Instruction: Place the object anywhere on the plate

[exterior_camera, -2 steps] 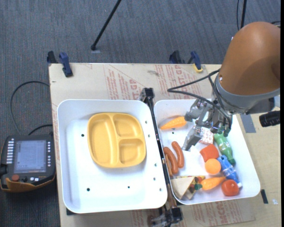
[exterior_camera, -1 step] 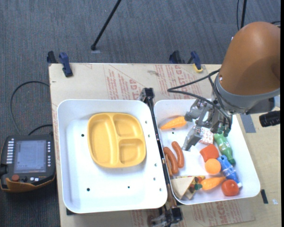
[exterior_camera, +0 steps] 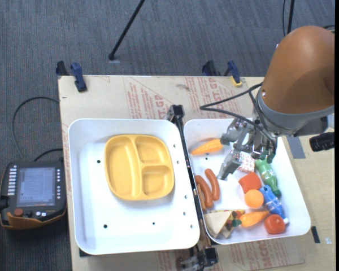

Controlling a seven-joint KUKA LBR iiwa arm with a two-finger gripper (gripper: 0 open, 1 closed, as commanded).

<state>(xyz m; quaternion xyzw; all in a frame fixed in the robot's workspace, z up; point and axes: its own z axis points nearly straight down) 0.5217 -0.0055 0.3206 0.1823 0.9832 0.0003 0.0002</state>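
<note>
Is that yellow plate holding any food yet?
Empty: all three compartments of the yellow plate show bare yellow. The toy food lies in the other bin.

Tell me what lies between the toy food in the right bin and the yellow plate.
The two bins' raised rims meet between them, so anything leaving the right bin must be lifted over that edge. The sausages lie right beside it. Past it, the yellow plate sits in the left bin with nothing on it.

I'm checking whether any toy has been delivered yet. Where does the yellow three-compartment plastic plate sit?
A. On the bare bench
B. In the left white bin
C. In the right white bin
B: the yellow three-compartment plastic plate lies in the left white bin, holding no toys.
</note>
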